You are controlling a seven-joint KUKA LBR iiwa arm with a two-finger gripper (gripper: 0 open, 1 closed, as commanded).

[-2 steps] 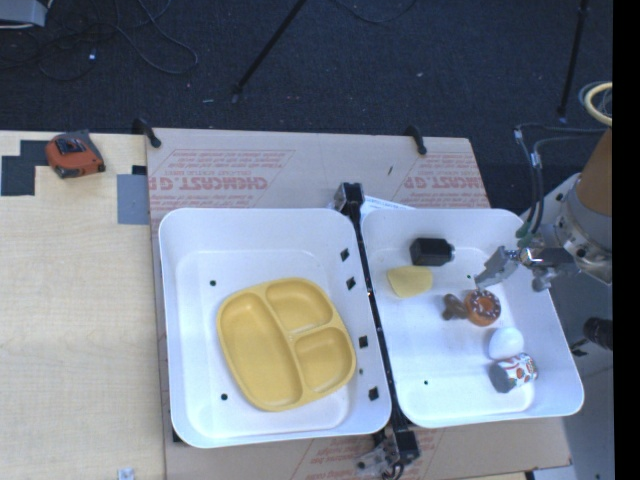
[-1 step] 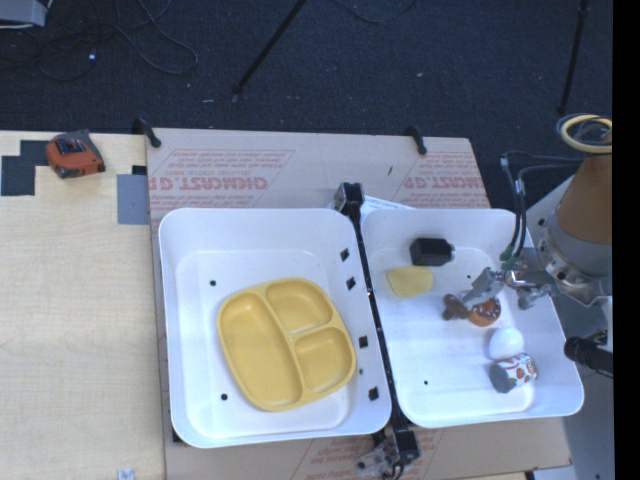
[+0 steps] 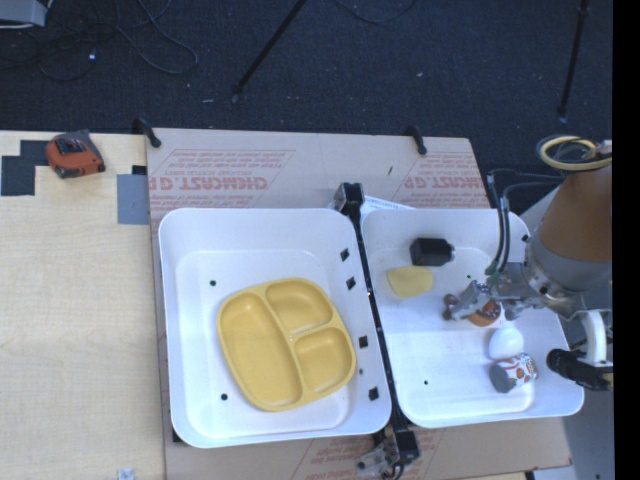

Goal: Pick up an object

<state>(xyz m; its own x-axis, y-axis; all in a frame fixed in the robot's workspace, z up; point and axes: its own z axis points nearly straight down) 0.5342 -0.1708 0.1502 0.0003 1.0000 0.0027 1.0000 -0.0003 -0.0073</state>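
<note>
— Where is the end effector [image 3: 468,304]?

— In the right bin [image 3: 440,408], just beside an orange-and-white object [image 3: 484,314] at the bin's right side; whether its fingers are spread or pressed together, I cannot tell.

— What else lies in that bin?

— A black block [image 3: 431,251] near the far wall; a pale yellow piece [image 3: 410,281] just below it; a white ball [image 3: 505,342] and a small cup [image 3: 513,372] toward the near right corner.

— And the left bin [image 3: 190,368]?

— It holds a yellow divided plate [image 3: 286,342].

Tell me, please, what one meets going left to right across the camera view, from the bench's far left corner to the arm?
Orange tool → yellow divided plate → yellow wedge → gripper → grey arm.
</note>
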